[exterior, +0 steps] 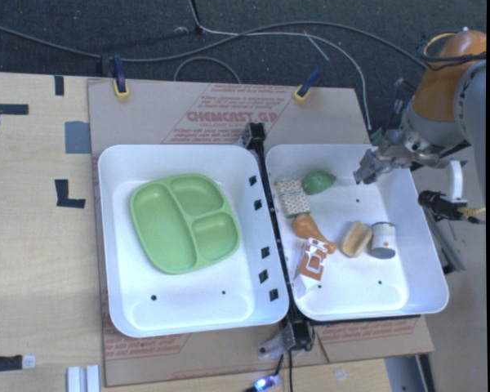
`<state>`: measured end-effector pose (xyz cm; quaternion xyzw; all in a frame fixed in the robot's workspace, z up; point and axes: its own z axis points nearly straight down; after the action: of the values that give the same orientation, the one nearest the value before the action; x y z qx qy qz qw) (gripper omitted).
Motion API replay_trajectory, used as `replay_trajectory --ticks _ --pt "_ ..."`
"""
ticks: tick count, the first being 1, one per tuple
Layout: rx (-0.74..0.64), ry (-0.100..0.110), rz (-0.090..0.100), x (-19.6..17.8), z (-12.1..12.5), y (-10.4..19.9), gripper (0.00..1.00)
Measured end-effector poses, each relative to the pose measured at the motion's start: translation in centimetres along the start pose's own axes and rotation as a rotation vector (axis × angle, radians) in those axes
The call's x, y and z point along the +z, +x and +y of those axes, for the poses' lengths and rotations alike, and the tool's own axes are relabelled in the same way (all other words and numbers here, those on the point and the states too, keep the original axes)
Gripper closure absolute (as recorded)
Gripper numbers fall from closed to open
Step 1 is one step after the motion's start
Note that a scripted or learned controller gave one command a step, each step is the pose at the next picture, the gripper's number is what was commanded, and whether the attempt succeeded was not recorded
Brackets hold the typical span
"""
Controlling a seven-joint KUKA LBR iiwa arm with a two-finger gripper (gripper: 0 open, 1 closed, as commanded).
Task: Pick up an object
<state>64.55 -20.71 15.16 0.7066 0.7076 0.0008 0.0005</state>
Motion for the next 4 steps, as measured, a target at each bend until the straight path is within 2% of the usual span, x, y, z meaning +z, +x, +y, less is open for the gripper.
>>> replay_trajectory --ticks 2,3,4 --pt "-0.001 -0.003 -0.001 -9.7 0.0 -0.3 1.0" --pt "-0.004 0.003 0.0 -9.3 -0.5 5.4 1.0" --pt "-0.003 0.005 0.001 -9.5 -2.9 10.6 1.0"
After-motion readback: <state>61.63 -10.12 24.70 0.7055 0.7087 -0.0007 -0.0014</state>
